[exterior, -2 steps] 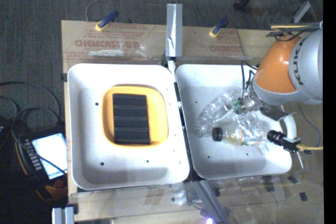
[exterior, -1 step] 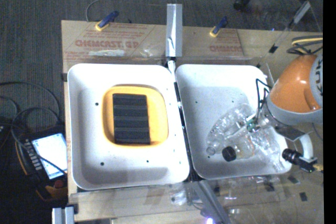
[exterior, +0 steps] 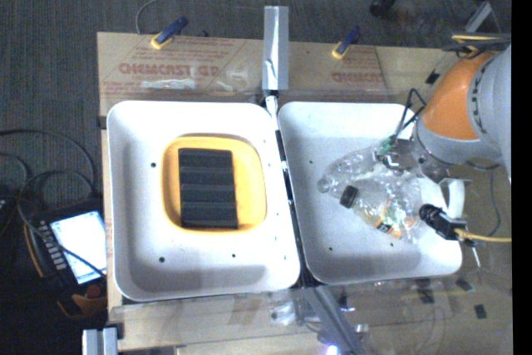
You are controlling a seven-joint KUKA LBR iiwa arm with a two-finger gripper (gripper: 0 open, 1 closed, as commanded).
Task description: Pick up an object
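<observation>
The gripper (exterior: 416,179) sat at the right of the frame; the crumpled clear plastic bottle (exterior: 374,191) lay just left, long axis slanting down-right. Couldn't tell its grip state.

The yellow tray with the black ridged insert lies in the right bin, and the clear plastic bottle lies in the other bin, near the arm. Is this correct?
Not quite. The camera view shows the yellow tray with its black ridged insert in the left bin, not the right one. The clear plastic bottle lies in the right bin, near the arm.
</observation>
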